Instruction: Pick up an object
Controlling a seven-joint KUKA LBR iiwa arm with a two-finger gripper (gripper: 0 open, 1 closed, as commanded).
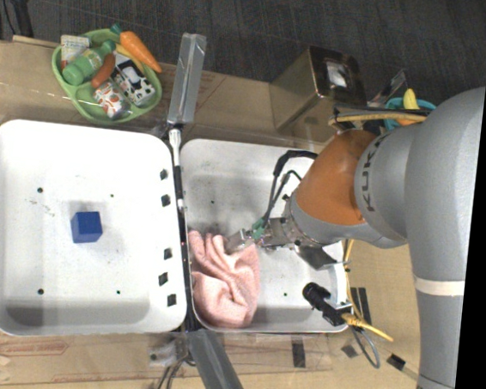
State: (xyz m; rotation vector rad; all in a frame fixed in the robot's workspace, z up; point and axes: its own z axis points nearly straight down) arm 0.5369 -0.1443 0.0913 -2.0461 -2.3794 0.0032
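A crumpled pink cloth (223,281) lies in the right bin (228,175), bunched against that bin's near left corner beside the divide between the two bins. The robot's hand (245,238) is down at the cloth's upper edge, touching or all but touching the fabric. From this slanted overhead angle it cannot be told whether the hand is open or closed, or whether it has any hold on the cloth. The grey arm (417,182), with its orange band (334,186) just above the wrist, reaches in from the right and covers much of the right bin's far side.

In the left bin (74,159), a small blue cube (87,226) sits alone near the middle, well apart from the hand and the cloth.

On the desk (235,102) beyond the left bin's far edge stands a green bowl (81,110) heaped with toy food, an orange toy carrot (138,47) lying across its top. A brown box (310,88) stands on the desk beyond the right bin, close to the arm. A grey metal bar (186,80) runs up the desk from the gap between the bins.
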